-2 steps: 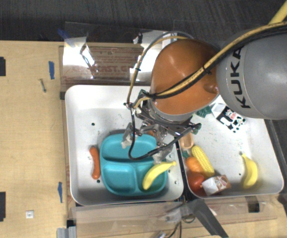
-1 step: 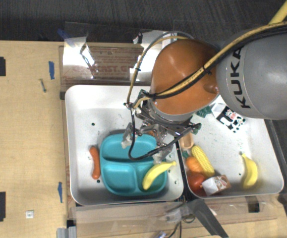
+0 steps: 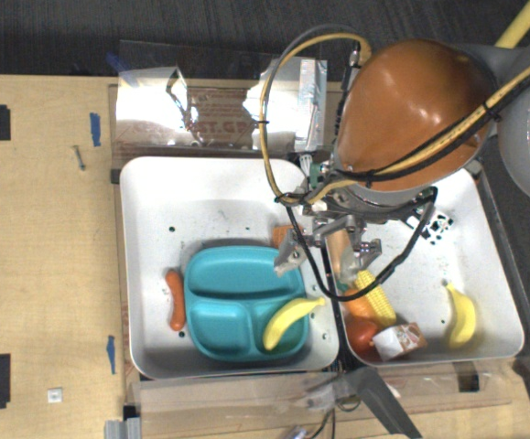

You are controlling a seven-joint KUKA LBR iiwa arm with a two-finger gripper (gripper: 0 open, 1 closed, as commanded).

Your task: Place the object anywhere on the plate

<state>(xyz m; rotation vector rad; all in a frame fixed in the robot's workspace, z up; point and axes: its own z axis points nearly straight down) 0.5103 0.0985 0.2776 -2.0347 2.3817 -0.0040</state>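
Note:
A teal divided plate (image 3: 232, 286) lies in the left bin (image 3: 155, 199), towards its front right. A yellow banana (image 3: 288, 323) rests across the plate's lower right compartment, its tip reaching over the right rim. My gripper (image 3: 318, 259) hangs over the plate's right edge, just above the banana. Its fingers are spread and nothing sits between them. The arm's orange band and cables hide the bin area behind it.
A red sausage (image 3: 177, 298) lies left of the plate, and a small orange piece (image 3: 283, 236) sits beside the gripper. The right bin (image 3: 498, 273) holds a corn cob (image 3: 376, 297), a tomato (image 3: 361, 335), a small carton (image 3: 398, 339) and a second banana (image 3: 463, 316).

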